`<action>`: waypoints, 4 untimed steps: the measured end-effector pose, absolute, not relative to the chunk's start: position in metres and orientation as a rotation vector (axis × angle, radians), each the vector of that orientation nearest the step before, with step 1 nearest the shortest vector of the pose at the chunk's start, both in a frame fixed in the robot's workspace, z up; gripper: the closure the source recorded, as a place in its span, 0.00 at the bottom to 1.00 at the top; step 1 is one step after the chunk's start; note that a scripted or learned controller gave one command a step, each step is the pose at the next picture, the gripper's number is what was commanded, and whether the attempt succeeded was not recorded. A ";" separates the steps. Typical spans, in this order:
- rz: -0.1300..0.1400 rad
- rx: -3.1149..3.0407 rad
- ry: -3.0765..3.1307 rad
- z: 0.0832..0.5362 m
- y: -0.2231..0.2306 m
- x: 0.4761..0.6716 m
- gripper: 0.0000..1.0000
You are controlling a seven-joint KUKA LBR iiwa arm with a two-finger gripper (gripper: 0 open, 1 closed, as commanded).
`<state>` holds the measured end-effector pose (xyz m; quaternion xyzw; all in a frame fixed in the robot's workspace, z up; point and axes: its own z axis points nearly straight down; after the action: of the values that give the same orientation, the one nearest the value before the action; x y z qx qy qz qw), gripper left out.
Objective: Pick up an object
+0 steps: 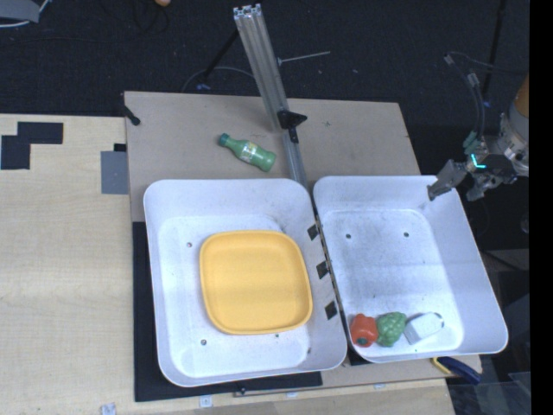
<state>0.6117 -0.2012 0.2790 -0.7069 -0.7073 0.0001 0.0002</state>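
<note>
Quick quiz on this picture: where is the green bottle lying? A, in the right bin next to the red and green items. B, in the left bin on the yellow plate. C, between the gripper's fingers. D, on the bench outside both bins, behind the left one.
D: the green bottle lies on its side on the bare bench, beyond the far rim of the left bin, apart from the yellow plate.

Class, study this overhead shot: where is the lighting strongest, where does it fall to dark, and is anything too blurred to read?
In the camera view, light falls brightest on the two white bins, washing out the small white object; the yellow plate is evenly lit with a soft shadow at its edge; the floor beyond the bench is nearly black; the gripper at the right is dim and blurred.
</note>
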 end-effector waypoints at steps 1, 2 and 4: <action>0.000 -2.221 -2.222 0.279 -0.201 0.612 0.00; 0.003 -2.217 -2.220 0.236 -0.199 0.608 0.00; 0.005 -2.217 -2.219 0.122 -0.199 0.588 0.00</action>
<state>0.5884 -0.1989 0.1221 -0.7069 -0.7073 0.0014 0.0024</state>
